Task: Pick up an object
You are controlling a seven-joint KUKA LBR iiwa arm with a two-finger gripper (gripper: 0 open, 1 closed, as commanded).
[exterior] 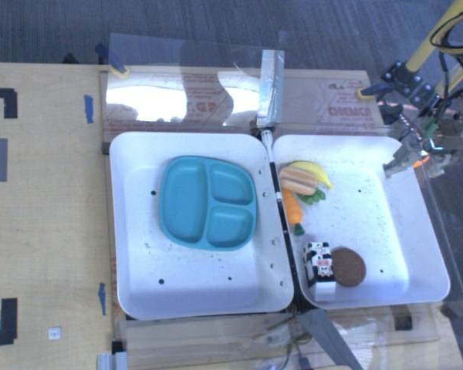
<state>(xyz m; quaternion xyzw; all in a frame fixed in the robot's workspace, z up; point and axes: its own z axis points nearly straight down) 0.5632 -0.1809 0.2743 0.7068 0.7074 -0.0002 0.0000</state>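
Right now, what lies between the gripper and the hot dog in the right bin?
In the camera view, bare white bin floor lies between the gripper and the hot dog; only the banana, behind the hot dog, edges into that stretch.

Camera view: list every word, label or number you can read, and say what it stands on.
Red print on the board behind the right bin: too blurred to read.
Red print on the board behind the left bin, under glare: unreadable.
Black-and-white pattern on the small box: no legible text.

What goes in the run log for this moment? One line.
gripper: over right bin's far right edge | carrot, hot dog, cookie: in bin, untouched
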